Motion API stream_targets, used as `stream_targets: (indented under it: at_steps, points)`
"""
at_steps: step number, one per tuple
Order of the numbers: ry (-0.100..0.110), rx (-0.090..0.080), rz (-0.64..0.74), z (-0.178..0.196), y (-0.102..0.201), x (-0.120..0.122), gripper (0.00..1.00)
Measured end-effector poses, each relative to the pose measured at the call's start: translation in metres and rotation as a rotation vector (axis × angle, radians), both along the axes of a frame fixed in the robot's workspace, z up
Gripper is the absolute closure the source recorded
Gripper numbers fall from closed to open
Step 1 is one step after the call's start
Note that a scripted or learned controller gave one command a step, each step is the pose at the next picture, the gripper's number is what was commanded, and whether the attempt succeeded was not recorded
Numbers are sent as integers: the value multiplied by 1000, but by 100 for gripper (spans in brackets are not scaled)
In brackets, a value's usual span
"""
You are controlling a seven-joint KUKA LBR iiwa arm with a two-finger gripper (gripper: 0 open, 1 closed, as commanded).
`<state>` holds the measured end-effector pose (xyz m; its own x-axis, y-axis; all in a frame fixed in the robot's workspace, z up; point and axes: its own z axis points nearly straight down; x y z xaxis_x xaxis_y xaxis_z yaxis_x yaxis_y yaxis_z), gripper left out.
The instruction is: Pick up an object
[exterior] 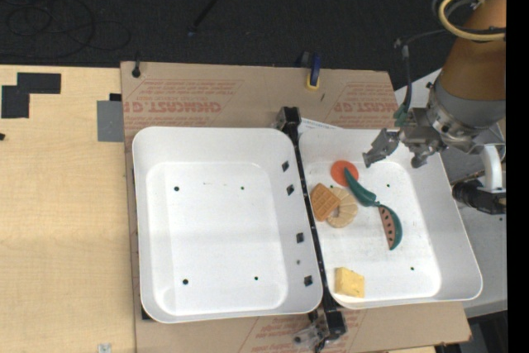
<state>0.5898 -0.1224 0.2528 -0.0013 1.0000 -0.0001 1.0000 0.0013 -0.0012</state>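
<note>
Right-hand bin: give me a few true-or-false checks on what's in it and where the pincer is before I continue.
1. The yellow foam-like block lies near the front corner of the right-hand white bin. True.
2. The pincer holds the round orange-red piece. False: the piece lies on the bin floor, apart from the pincer above the bin's far edge.
3. The tan waffle-patterned pieces lie in the left-hand white bin. False: they lie in the right-hand bin, beside the divider.
4. A teal curved strip lies next to the orange-red piece. True.
5. The watermelon-like slice with green rind lies right of the waffle pieces. True.
</note>
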Motion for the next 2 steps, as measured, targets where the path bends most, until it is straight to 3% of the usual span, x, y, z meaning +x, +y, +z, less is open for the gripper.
stream_targets:
  at_steps: [1,2]
  points:
    - [15,4,3,-162,17,39,0]
    - [3,1,-1,-142,14,43,100]
